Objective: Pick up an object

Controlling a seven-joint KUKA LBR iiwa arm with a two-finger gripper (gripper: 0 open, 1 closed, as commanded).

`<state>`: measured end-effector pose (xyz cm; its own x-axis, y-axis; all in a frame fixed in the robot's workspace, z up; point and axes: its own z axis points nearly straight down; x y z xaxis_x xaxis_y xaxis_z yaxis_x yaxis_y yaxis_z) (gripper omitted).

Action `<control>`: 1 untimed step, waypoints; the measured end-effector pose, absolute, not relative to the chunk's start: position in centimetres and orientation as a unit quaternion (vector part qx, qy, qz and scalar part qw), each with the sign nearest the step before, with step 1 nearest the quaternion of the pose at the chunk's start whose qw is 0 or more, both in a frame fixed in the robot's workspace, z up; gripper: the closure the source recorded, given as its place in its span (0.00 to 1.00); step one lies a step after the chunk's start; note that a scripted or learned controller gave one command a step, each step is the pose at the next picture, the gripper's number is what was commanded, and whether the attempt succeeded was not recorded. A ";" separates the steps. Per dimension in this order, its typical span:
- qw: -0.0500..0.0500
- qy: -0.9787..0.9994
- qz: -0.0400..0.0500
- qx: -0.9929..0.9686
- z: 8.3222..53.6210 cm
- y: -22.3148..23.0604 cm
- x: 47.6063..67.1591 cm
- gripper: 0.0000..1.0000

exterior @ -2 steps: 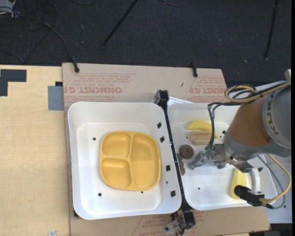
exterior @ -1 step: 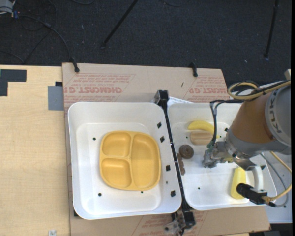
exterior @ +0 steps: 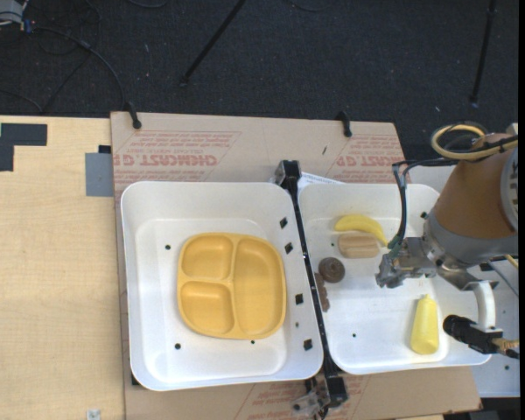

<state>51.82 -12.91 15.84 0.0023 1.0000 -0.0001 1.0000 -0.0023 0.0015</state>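
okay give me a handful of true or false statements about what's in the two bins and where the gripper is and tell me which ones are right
1. A yellow divided plate lies in the left bin. True.
2. The banana lies in the left bin. False: it lies in the right bin, near its far wall, just above a tan block.
3. The gripper is over the right bin. True.
4. The yellow bottle rests on the divided plate. False: it lies on the right bin's floor, toward the near right corner.
5. A small round brown object sits in the right bin close to the divider between the bins. True.
6. The gripper holds the banana. False: the banana lies apart from it on the bin floor.
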 end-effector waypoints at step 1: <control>0.001 0.708 0.001 0.706 20.7 -12.0 51.8 1.00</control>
<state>51.77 -12.02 20.66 -0.0020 1.0000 0.0002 1.0000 0.0020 0.0021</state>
